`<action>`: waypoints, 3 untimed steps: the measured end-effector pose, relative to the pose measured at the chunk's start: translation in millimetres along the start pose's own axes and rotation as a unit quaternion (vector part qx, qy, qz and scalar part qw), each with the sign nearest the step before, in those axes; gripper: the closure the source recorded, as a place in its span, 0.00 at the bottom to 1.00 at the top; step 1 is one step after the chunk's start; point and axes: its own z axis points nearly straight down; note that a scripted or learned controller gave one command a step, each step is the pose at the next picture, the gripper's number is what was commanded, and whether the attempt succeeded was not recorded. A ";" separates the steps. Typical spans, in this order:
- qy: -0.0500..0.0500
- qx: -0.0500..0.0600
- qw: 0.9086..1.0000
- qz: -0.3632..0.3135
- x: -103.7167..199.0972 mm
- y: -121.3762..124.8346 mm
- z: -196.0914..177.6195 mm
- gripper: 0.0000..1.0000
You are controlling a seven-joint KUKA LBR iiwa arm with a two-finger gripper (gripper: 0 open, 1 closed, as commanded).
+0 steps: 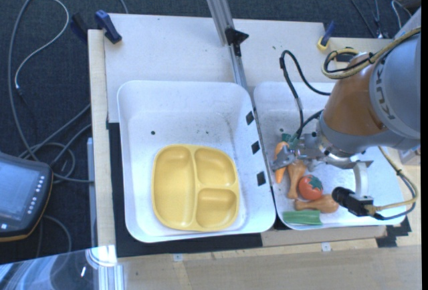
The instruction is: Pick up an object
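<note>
- My arm (364, 105) reaches in from the right and is bent down over the right bin (267, 98), the wrist low above the pile of toy food in its near corner.
- My gripper (289, 152) sits at the left edge of that pile, just beside the bin's left wall. Whether it is spread or closed I cannot tell; the metal parts there are too small and cluttered to read, and I see nothing clearly held.
- The candidates all lie in the right bin: a tomato (310, 185) in the middle of the heap, a carrot (315, 204) just below it, a green piece (301, 217) against the near rim, and an orange piece (281, 172) right under the tool.
- The left bin (174, 101) holds a yellow tray (196, 186) with three compartments, well apart from where I am working.
- As I judge it, I am at the reach-and-grasp step: down among the objects, with no lift begun and no sure catch.
- The next move calls for closing on one item only, most likely the orange piece nearest the tool, then rising straight up.
- The pieces touch one another, so a pinch may nudge a neighbour or slip off a rounded side; the wall close by leaves little room to that side.
</note>
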 end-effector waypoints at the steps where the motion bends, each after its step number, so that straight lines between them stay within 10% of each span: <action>1: -0.001 0.000 1.000 0.001 0.4 -0.5 13.0 0.00; 2: 0.000 -0.002 1.000 0.001 0.9 0.3 1.5 1.00; 3: -0.003 -0.007 1.000 0.000 -6.6 8.3 -54.6 1.00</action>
